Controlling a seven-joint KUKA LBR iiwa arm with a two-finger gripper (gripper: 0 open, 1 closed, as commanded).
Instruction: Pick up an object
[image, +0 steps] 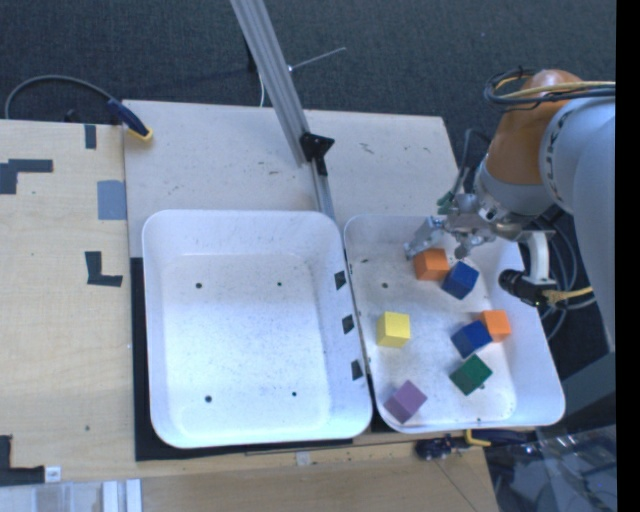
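Camera view: grey arm with orange band reaches in from the right, two-finger gripper (447, 237) low over the far end of the right shallow white bin (530, 395). Finger spread: cannot tell. Orange cube (432, 264) sits just below the gripper, touching a blue cube (460, 280). Same bin: yellow cube (394, 328), second blue cube (469, 338), small orange block (496, 323), green cube (470, 375), purple cube (406, 400). Left white bin (160, 300) alongside.
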